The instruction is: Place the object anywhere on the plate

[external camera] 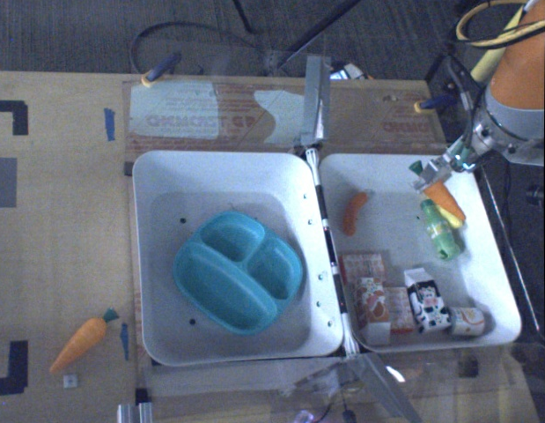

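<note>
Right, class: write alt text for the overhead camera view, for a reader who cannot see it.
A grey and orange robot arm's gripper hangs over the right white bin, just above an orange toy and a green bottle. That bin also holds a small sausage and little cartons. The left bin holds a blue divided plate; a toy carrot lies on the bench.

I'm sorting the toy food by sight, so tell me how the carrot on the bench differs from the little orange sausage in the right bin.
The carrot lies outside both bins on the brown bench, at the lower left; the sausage lies inside the right bin, near its left wall. The carrot looks larger, tapers to a point and has a dark green top; the sausage is small, rounded at both ends and plain. The carrot lies diagonally; the sausage is nearly upright in the view. Both are orange.
</note>
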Controlling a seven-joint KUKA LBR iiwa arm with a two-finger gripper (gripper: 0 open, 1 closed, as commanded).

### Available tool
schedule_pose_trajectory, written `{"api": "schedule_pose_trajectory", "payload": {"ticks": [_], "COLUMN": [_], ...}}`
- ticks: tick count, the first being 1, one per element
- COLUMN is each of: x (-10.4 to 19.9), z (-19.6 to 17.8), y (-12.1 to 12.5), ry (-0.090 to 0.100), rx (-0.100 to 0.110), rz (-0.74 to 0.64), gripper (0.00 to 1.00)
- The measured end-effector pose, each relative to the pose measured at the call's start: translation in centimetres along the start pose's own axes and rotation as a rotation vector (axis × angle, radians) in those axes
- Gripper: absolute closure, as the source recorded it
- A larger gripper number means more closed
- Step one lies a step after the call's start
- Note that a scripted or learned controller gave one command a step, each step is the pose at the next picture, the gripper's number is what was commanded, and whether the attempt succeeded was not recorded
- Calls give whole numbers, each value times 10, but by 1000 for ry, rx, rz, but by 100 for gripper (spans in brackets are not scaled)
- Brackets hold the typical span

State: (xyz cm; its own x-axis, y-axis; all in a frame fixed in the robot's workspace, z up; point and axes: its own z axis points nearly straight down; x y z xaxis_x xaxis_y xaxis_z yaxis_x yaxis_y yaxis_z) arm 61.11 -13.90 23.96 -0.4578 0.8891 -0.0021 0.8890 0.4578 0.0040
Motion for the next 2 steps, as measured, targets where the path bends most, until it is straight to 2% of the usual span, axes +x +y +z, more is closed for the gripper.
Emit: {"api": "schedule_pose_trajectory", "payload": {"ticks": [1,2], "x": [38,118], "z": [55,40], "y": [74,55], "ry": [1,2], "rx": [1,2], "rz": [-88,-317], "gripper": [100,100]}}
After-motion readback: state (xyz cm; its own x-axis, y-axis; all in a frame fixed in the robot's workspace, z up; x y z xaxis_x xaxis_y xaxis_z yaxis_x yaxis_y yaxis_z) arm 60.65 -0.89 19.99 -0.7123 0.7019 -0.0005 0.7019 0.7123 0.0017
